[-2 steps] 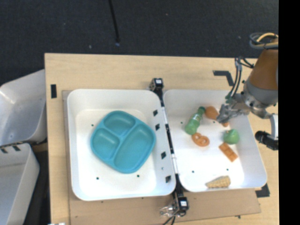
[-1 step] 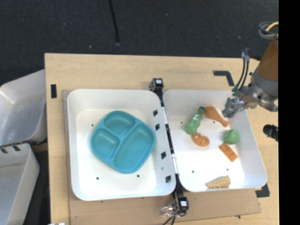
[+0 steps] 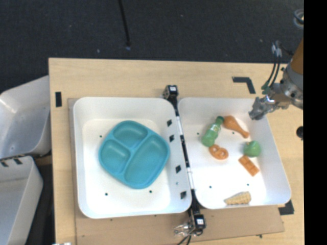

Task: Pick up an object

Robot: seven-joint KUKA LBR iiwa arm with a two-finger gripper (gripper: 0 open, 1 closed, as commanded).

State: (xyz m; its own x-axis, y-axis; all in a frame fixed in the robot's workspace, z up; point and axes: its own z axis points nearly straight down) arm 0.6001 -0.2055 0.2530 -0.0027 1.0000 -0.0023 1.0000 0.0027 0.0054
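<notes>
nearest in the right bin lies a cracker, then an orange block, a green ball and a pretzel. farther back a green bottle lies just beside a drumstick, with a blue tray in the left bin. the gripper hangs over the right bin's far corner holding nothing, its fingers too blurred to tell, perhaps shut.

The arm reaches in from the right side of the camera view, over the desk's far right corner, its orange band just visible at the edge. The gripper hangs above the right bin's far right corner, nothing visible in it.
</notes>
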